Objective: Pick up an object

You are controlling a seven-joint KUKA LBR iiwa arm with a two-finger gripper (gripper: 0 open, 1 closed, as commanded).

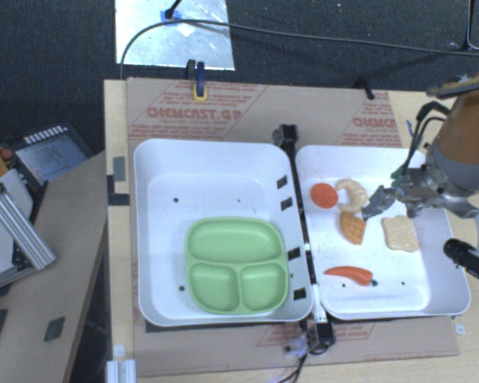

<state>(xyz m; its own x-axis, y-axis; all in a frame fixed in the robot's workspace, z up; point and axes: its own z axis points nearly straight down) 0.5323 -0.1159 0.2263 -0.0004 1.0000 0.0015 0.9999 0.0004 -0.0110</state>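
Red chili (349, 274) lies well below claw (381, 202)

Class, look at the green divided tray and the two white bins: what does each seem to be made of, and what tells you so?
The green divided tray: probably moulded plastic, with a matte, even colour and rounded, seamless compartments. The left white bin and right white bin: likely thin formed plastic, smooth and slightly glossy, with soft rounded corners and a rolled rim. Neither look is conclusive.

R bin: red round (324, 195), curled shrimp (354, 190), orange wedge (352, 228), beige slice (400, 234), red chili (349, 274).
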